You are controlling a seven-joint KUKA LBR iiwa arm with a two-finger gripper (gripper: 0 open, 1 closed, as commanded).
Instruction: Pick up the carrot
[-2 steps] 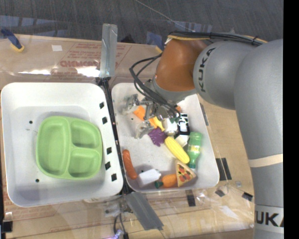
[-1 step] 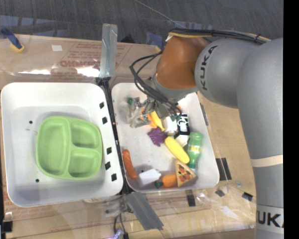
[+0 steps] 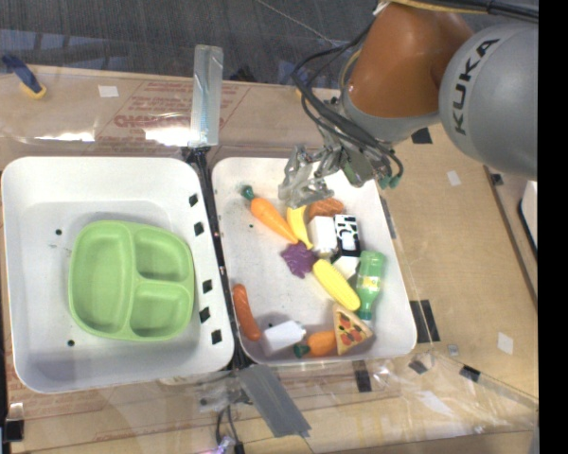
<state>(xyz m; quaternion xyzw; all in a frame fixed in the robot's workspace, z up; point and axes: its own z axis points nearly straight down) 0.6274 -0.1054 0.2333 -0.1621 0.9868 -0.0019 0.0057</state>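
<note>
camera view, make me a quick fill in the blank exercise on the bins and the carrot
1. The green plate lies in the ____ bin.
2. The carrot lies in the right bin near its ____ edge.
3. The gripper hangs over the ____ bin.
4. The pizza slice lies by the bin's ____ edge.

Missing words: left; far; right; near

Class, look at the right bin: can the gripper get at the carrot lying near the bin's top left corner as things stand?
Probably yes. The gripper hangs just right of the carrot, whose upper side lies uncovered; the yellow toy at its lower end may crowd a grasp there.
</note>
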